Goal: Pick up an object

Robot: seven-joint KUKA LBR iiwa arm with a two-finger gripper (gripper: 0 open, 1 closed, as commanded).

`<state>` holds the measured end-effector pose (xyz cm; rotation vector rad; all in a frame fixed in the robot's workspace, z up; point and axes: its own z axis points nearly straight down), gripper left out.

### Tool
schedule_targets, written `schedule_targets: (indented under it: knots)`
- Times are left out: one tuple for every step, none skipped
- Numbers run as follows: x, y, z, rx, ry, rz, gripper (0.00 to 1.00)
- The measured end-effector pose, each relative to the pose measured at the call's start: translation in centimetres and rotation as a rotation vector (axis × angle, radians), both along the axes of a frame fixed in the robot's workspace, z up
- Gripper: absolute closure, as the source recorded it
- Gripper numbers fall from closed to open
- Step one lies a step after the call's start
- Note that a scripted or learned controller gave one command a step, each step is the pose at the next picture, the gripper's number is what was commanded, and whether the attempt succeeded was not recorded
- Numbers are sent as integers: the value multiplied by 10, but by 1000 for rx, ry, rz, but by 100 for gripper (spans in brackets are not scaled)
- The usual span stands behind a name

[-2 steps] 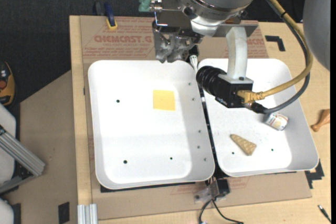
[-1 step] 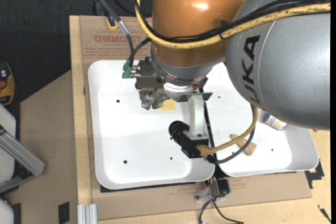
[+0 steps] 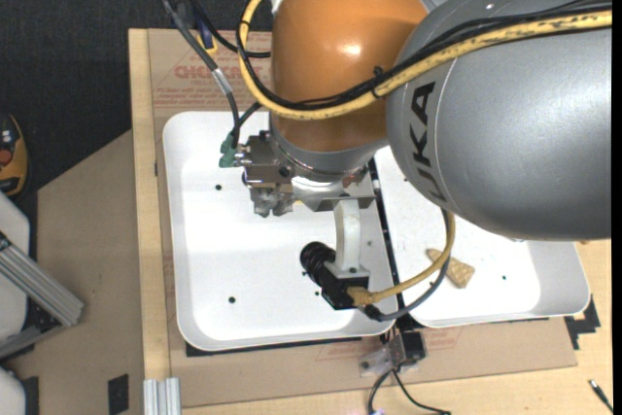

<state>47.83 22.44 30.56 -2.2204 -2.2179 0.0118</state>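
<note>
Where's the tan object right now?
The tan object lies in the right bin, near its front-left area, just right of the yellow cable and under the arm.

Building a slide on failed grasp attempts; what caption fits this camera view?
KUKA arm reaching over the left white bin, a small tan object lying in the right bin.

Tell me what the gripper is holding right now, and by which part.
That cannot be told. The arm hangs over the left bin and covers the gripper from above. A small tan object lies loose in the right bin, apart from the arm.
</note>
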Motion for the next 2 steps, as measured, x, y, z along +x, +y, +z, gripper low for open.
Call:
schedule_targets:
  knots:
    - [2,0,119,9,-19,3,100]
    - [4,0,-3,-1,2,0,100]
